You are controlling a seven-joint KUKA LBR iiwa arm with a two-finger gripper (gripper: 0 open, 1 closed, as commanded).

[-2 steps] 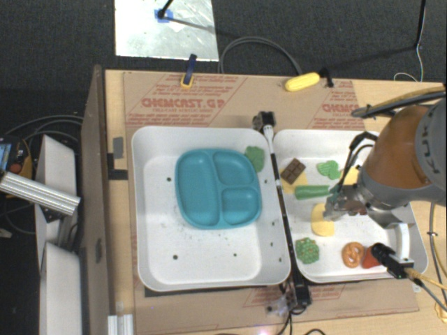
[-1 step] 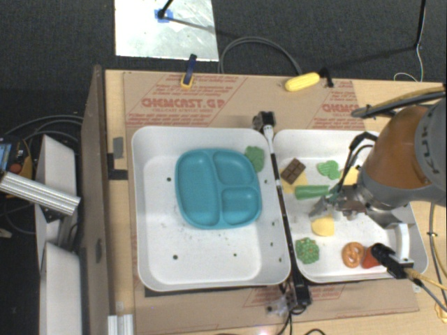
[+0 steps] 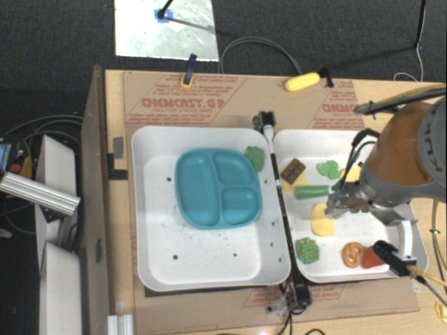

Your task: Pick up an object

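- In the right bin (image 3: 363, 139), toy foods lie scattered: a brown block (image 3: 292, 169) at the far left, a green pod (image 3: 311, 192) beside it, a green leafy piece (image 3: 327, 167) farther back, a yellow piece (image 3: 322, 222) in the middle, a broccoli (image 3: 306, 250) near the front, and an orange pretzel (image 3: 353, 254) to its right.
- The gripper (image 3: 340, 202) hangs just over the yellow piece's far right edge, at the pod's right end; this piece looks the likely target.
- The yellow piece seems a light, stiff, smooth plastic toy, likely to slip; a pinch across its narrow width would probably hold best.
- Whether the gripper is spread or closed cannot be told from this angle, and nothing can be seen held in it.
- The left bin (image 3: 160, 257) holds a blue divided plate (image 3: 217, 188), with a green piece (image 3: 255, 158) at its far right corner.
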